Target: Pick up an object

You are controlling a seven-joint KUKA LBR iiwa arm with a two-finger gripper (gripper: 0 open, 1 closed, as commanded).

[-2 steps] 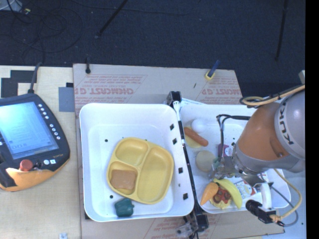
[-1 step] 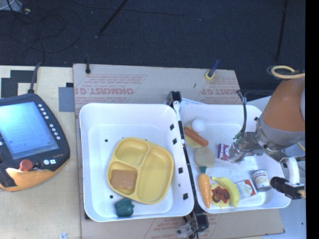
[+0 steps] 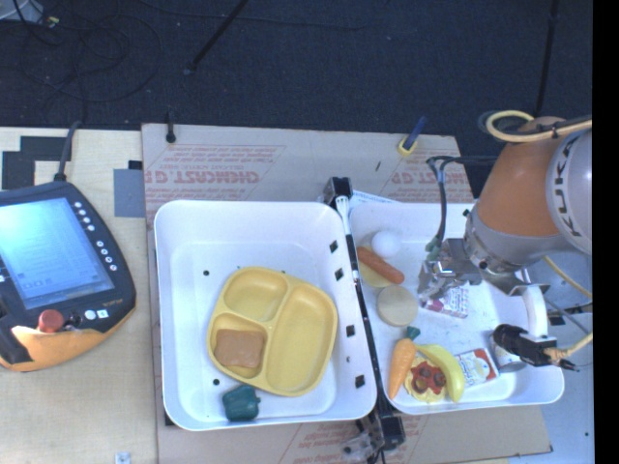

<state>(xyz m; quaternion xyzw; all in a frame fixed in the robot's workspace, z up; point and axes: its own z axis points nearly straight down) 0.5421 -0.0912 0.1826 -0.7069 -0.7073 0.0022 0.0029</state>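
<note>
My gripper (image 3: 437,276) hangs low over the middle of the right bin (image 3: 549,387), under the orange wrist. Just below it lies a white and red packet (image 3: 451,303), partly covered by the gripper. A round beige disc (image 3: 396,306) sits directly to its left. Further left, an orange-red sausage (image 3: 380,266) and a white egg (image 3: 386,243) rest near the bin's left wall. At the front of this bin are a carrot (image 3: 401,366), a banana (image 3: 444,364) with a red piece (image 3: 428,378) against it, and a small red and white sachet (image 3: 476,366).
The left bin (image 3: 184,259) holds a yellow divided plate (image 3: 300,332) carrying a brown toast slice (image 3: 239,349). A green pepper (image 3: 241,403) lies at the plate's front. A tablet pendant (image 3: 53,269) rests on the bench at far left.
</note>
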